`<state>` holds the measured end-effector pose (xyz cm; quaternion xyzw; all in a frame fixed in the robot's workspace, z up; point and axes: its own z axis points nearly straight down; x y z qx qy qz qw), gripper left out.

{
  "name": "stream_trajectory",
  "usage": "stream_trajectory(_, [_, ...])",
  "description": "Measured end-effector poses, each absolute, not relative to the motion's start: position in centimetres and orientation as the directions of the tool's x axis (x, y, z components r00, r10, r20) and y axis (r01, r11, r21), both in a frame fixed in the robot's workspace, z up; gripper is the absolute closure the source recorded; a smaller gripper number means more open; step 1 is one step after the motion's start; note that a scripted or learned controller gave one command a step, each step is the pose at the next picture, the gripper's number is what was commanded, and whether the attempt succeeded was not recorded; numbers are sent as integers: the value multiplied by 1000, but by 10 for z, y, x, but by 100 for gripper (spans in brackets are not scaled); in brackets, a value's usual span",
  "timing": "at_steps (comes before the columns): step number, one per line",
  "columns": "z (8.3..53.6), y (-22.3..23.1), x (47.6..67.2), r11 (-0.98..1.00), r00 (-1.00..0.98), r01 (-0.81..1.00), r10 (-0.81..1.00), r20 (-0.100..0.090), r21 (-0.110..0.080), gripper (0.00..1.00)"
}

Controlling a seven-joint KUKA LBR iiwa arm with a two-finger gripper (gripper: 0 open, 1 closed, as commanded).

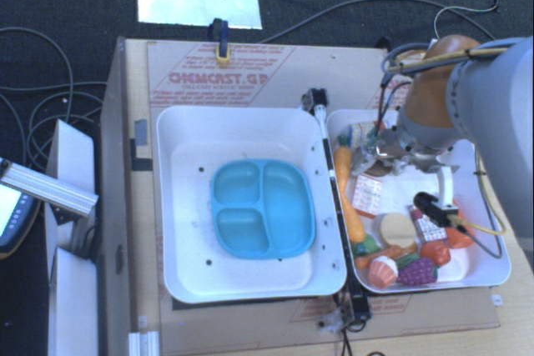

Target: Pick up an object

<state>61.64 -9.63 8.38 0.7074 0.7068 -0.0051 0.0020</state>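
Observation:
My gripper (377, 151) hangs low over the far left part of the right bin (492, 263), among the toy foods there. Just under it lie a small brown piece (380, 169) and a white packet with red print (367, 194). A long orange carrot (351, 211) lies along the bin's left wall. Nearer the front sit a cream round piece (395, 228), a cupcake (384, 270), purple grapes (418, 270) and a red fruit (435, 253). The view does not show any of them between the fingers.
The left bin (188, 171) bears a blue divided plate (262, 208). A black clamp (315, 102) sits at the top of the wall between the bins. The grey arm (492, 96) covers the right bin's far right corner.

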Motion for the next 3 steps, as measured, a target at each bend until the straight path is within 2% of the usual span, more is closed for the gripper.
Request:
stream_trajectory(1, [84, -87, 669, 4, -4, 1000, 1000, -1, 1, 0])
stream_trajectory(3, [83, -98, 636, 1, -1, 1000, 1000, -1, 0, 0])
